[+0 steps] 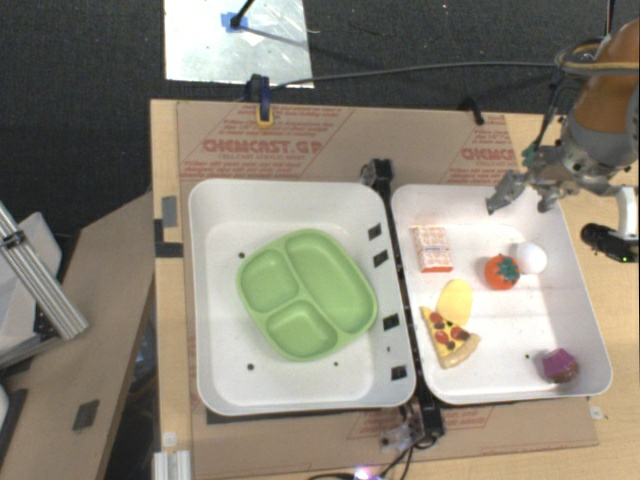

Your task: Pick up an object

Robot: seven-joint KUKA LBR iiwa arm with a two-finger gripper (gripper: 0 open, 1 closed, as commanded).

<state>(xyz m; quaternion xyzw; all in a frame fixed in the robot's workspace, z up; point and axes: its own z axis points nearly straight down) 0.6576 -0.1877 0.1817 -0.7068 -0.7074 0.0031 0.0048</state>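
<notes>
1. Although the task names no particular object, the left bin holds a green divided plate lying flat near its middle, its long axis running from upper right to lower left.
2. In the right bin, moving rightward, lie a small pink-and-white packet, a toy pizza slice with a yellow piece touching its upper edge, a red tomato touching a white ball, and a purple object in the near right corner.
3. The tool hangs over the far right part of that bin, its two fingers spread apart with nothing between them.
4. The tomato and ball are the nearest candidates, I judge: they lie just toward the camera from the tool, so the coming move is a short shift nearer and down.
5. The bins sit on a cardboard-covered surface; behind it lie dark carpet and a shiny sheet.
</notes>
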